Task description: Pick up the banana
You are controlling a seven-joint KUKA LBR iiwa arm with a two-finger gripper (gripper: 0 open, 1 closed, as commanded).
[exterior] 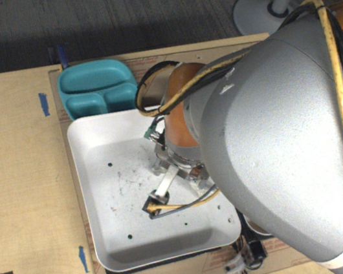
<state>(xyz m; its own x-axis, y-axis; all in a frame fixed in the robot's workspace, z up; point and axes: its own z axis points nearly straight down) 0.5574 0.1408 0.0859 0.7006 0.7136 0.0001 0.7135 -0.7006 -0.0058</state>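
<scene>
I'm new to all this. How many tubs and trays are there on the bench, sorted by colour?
White bin: 1
Teal tray: 1
Total: 2
The big grey arm covers the right side of the bench, so this counts only what is in sight.

Dark carpet floor (135, 8), brown bench top (23, 192), grey stand base (255, 13)
</scene>
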